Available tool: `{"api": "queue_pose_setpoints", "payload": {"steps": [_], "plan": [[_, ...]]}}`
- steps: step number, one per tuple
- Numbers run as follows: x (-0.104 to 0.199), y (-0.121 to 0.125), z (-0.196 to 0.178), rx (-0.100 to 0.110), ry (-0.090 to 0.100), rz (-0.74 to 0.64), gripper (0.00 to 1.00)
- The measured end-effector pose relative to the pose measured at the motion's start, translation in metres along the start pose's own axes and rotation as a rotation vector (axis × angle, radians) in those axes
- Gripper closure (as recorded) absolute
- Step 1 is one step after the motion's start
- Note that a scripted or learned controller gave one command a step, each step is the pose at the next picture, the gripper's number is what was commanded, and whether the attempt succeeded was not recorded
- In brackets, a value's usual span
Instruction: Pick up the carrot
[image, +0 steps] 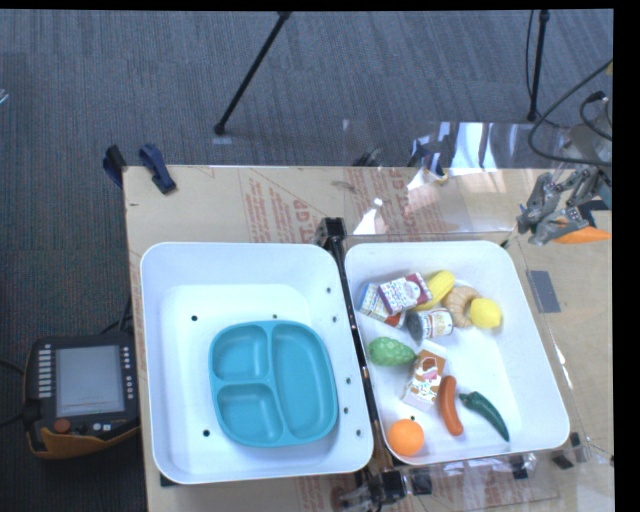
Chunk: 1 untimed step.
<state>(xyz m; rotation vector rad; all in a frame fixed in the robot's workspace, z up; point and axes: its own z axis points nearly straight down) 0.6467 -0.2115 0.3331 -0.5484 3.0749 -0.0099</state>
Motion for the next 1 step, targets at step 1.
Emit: {"api": "queue_pose_setpoints", "payload": {"steps": [1], "plan": [[0.0060, 0.0544, 0.0484, -0.016, 0.013, -0.290, 1.00]]}}
